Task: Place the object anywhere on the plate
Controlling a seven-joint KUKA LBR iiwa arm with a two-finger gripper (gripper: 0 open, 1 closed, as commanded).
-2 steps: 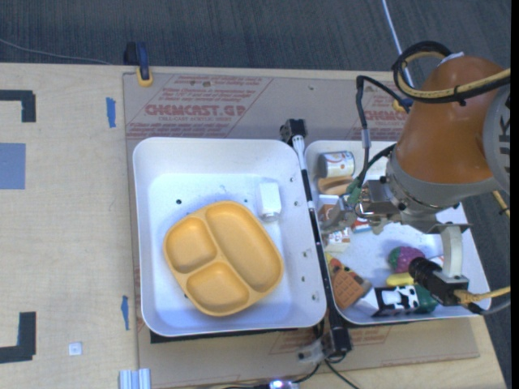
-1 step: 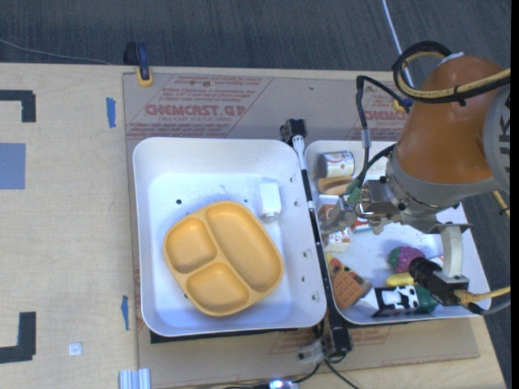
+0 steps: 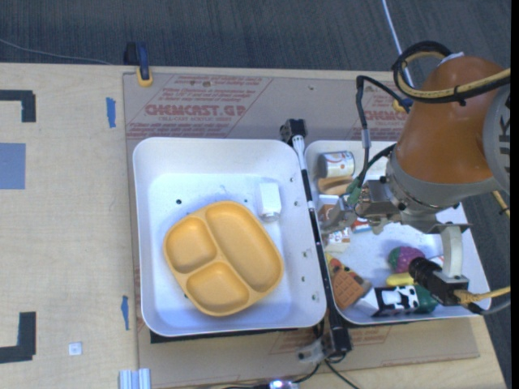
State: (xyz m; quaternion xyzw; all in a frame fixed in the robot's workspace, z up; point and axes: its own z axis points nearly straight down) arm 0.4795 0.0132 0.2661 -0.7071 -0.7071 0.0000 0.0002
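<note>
Gripper (image 3: 350,211) is low in the right bin (image 3: 474,286) over the toy clutter; can't tell its opening or what it's got. Plate (image 3: 223,258) sits at its 8 o'clock in the left bin (image 3: 154,217), long axis roughly 10-to-4.

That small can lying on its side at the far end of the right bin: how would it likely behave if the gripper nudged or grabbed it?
The small cylindrical can with a pale label lies on its side, so a nudge would probably roll it until the white right bin's wall stops it. Its curved, seemingly smooth side could slip between fingers. It looks rigid, so it likely would not deform.
</note>
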